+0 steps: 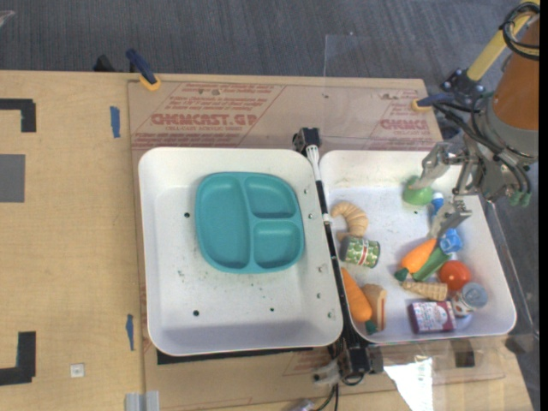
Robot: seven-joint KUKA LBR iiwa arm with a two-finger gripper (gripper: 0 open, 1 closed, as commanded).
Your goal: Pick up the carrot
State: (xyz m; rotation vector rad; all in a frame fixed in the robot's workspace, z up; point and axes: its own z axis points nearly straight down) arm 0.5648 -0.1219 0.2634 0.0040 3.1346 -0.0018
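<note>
carrot (352,294) lies in the right bin (505,302), hard against the near-left wall, its green top pointing toward the bench front, a tan bread-like piece (375,302) touching its right side. a small can (360,252) sits just above it, a croissant (352,216) beyond that. my claw (451,197) hangs over the far right of the same bin, near a green cup (419,193); i cannot tell how it stands. i judge i must cross to the wall, line up across the carrot's width, and come down clear of the bread.
</note>
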